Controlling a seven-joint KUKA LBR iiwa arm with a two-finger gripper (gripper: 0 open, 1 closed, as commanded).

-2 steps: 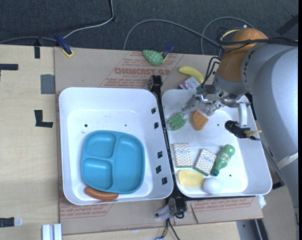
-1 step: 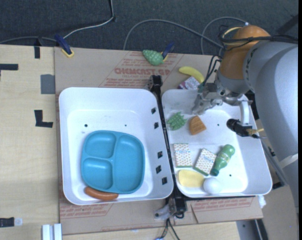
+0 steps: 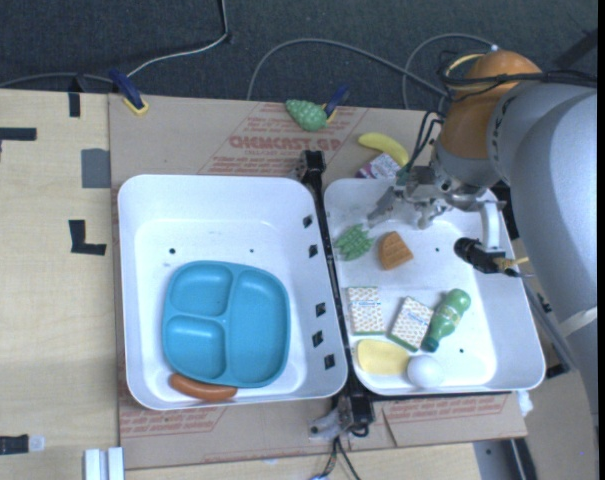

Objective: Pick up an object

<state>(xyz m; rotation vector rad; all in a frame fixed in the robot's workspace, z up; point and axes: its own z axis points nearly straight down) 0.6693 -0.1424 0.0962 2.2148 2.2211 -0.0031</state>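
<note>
On the counter (image 3: 42,268), two shallow white bins sit side by side on a sheet of brown cardboard (image 3: 262,143). Inside the left white bin (image 3: 142,203) lies a light blue three-compartment plastic plate (image 3: 225,323), with an orange sausage-shaped toy (image 3: 202,388) just beside the plate's near edge, against the bin wall. The right white bin (image 3: 502,368) holds a green leafy toy (image 3: 354,242) near its left wall, a tan bread-like lump (image 3: 394,251) just beside it, two small speckled square crackers (image 3: 365,309) (image 3: 413,322), a green bottle-shaped toy (image 3: 444,318) lying tilted, a pale yellow flat piece (image 3: 380,356) and a white egg-like ball (image 3: 425,371) touching it. A yellow banana toy (image 3: 384,148) and a green knobbly toy (image 3: 307,114) rest on the cardboard behind the bins.

The claw (image 3: 414,200) hangs over the far part of the right bin, above and behind the tan lump; whether its fingers are apart cannot be made out, and nothing is seen between them.
</note>
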